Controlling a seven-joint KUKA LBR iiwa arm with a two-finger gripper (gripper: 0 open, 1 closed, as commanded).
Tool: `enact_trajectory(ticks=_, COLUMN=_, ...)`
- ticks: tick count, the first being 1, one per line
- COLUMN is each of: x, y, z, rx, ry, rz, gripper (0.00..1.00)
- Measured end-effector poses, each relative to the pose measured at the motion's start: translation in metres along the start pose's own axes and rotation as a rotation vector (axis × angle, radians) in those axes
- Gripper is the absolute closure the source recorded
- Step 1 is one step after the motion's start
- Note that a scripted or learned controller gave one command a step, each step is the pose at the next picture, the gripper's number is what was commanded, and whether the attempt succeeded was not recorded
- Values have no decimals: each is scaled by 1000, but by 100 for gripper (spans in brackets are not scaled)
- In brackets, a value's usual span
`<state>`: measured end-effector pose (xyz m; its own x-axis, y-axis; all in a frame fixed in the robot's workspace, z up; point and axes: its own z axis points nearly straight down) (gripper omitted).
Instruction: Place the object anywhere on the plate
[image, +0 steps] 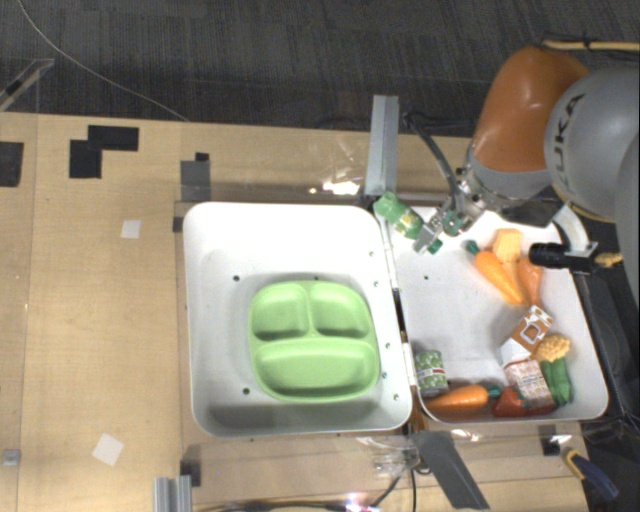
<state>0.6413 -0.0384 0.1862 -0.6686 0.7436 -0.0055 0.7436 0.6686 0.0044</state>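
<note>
- The arm (560, 110) reaches in from the right and ends over the far left corner of the right bin (450, 300), just beside the divider between the two bins.
- The claw (440, 228) sits close to a small green bottle (398, 216) that lies tilted across the far rim where the bins meet; whether the claw is apart, together or clamped on the bottle cannot be told at this size.
- The bottle looks like the object of the task, since it is the one thing the claw is near; it is well apart from the plate.
- The green plate (312, 338), with three compartments, lies flat in the middle of the left bin (215, 300), probably set there so a drop anywhere above it will land.
- Other things are grouped in the right bin: two carrots (500, 278) at the far right, a small can (430, 370) and another carrot (462, 397) near the front, and a cluster of packets and toy food (535, 370) in the near right corner.
- The bench (90, 330) is pale wood with black marks (100, 148) on its far left; beyond it is dark ribbed flooring (250, 50) with a thin cable across it.
</note>
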Motion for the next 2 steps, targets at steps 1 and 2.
enact_trajectory(ticks=1, x=43, y=-126, z=6, rx=1, ry=0, rz=-68, gripper=100)
enact_trajectory(ticks=2, x=115, y=-103, z=0, rx=0, ry=3, rz=6, gripper=100)
